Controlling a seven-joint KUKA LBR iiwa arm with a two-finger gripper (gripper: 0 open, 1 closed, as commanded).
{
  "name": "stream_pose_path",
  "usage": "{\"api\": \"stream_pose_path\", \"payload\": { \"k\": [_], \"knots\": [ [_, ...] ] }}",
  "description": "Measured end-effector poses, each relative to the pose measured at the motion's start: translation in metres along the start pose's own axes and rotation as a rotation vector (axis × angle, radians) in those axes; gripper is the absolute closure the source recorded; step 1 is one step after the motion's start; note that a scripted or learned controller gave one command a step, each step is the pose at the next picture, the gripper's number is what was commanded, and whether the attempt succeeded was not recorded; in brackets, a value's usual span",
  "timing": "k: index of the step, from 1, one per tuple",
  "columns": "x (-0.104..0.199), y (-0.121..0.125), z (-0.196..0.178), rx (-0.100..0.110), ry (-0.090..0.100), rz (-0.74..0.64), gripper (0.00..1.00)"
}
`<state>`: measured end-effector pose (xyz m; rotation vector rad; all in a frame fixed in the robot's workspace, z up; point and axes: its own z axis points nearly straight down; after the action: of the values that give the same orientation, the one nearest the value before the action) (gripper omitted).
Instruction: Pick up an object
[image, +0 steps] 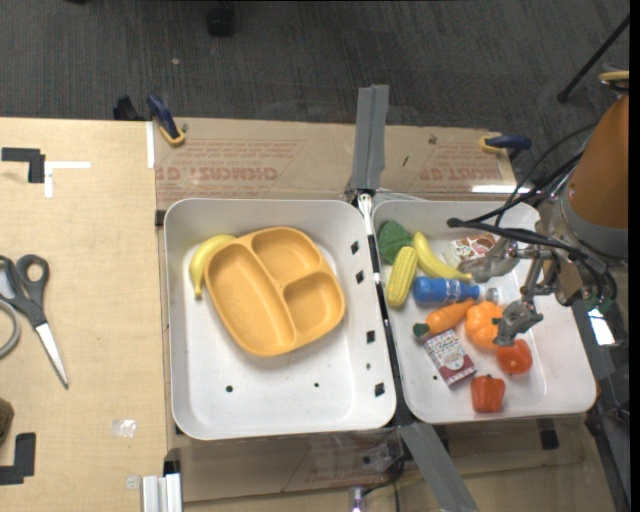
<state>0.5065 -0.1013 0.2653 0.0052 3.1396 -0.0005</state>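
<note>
In the camera view, the end effector (507, 292) is seen at the right of the frame, lowered over the right bin (570, 400); whether it is released or clenched cannot be told. Beneath and around it are seen an orange pepper (482, 322), a red pepper (514, 357), a carrot (446, 317), a blue bottle (444, 291), a corn cob (402, 275) and a small banana (434, 258). The left bin (200, 400), at the frame's centre, is occupied by a yellow divided plate (272, 290) with a banana (205, 258) touching its upper-left edge. Scissors (38, 310) are laid on the worktop (80, 220) at the far left.
</note>
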Motion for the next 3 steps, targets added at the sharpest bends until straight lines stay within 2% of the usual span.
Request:
{"api": "stream_pose_path", "payload": {
  "k": [1,2,3],
  "knots": [
    [-0.058,0.003,0.119,0.0,0.0,0.076,0.0],
    [-0.05,0.005,0.168,0.001,-0.008,0.1,0.0],
    [-0.009,-0.001,0.169,0.0,-0.01,0.189,0.0]
  ]
}}
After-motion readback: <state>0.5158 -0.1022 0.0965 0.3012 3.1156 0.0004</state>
